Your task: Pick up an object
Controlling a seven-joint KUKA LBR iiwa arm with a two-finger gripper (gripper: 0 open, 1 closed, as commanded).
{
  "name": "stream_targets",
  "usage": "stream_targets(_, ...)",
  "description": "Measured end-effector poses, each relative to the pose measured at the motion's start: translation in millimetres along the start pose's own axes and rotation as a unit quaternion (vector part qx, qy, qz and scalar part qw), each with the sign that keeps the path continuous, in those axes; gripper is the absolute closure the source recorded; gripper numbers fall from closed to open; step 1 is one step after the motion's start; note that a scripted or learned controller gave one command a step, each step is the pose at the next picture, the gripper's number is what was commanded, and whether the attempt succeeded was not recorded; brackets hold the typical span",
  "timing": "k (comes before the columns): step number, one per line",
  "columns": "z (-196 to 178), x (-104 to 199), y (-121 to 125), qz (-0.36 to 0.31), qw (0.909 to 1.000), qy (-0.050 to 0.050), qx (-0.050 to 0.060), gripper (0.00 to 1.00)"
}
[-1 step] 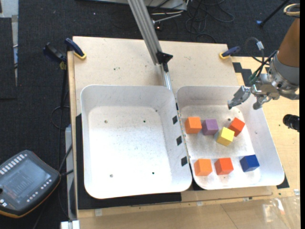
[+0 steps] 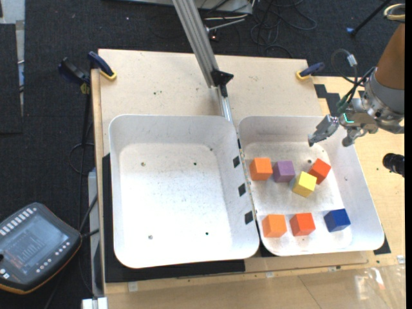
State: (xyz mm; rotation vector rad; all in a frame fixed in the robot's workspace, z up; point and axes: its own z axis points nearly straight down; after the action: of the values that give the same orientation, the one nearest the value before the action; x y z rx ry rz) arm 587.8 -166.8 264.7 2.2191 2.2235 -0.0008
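Grey metal two-finger gripper point(image 2: 335, 132) is hovering with its fingers spread and nothing between them, over the far right of the right shallow white bin point(image 2: 360, 192). Just near of it, the red-orange foam-like cube point(image 2: 320, 170) is sitting tilted, touching the yellow cube point(image 2: 305, 184). It is probably light, stiff and slightly grippy; grasping across two opposite flat faces is advisable. No legible writing is appearing on the blocks.

Yellow cube point(image 2: 305, 184), purple cube point(image 2: 284, 170)
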Motion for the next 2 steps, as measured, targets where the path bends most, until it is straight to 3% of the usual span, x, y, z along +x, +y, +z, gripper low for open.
stream_targets(2,110,5,1,0.001,1.0000,0.001,0.002,0.00)
